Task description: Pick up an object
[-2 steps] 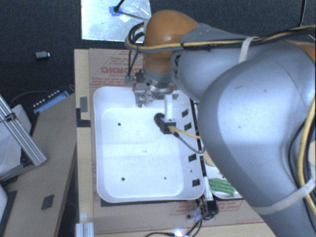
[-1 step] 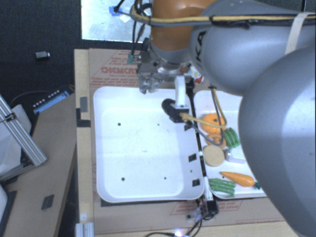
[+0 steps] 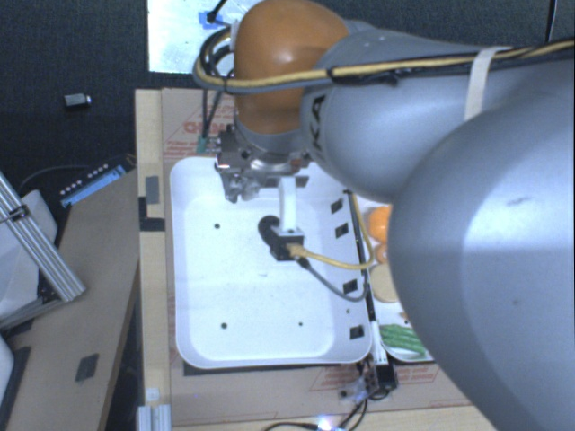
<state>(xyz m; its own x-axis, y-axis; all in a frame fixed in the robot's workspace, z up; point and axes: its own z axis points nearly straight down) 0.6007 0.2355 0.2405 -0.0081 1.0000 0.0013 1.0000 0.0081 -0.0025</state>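
My gripper (image 3: 237, 185) hangs low over the far part of the left white bin (image 3: 234, 308), below the orange wrist band. Nothing shows in its grasp from this angle. In the right bin, mostly covered by the grey arm, an orange round object (image 3: 379, 224) lies close to the divider. A green object (image 3: 401, 338) rests at that bin's near corner, and a pale object (image 3: 386, 285) sits between the two.
The big grey arm (image 3: 467, 196) covers most of the right bin. A black divider strip (image 3: 364, 277) runs between the bins. Cardboard bench edge (image 3: 153, 241) borders the left bin; metal rails (image 3: 40, 250) stand at far left.
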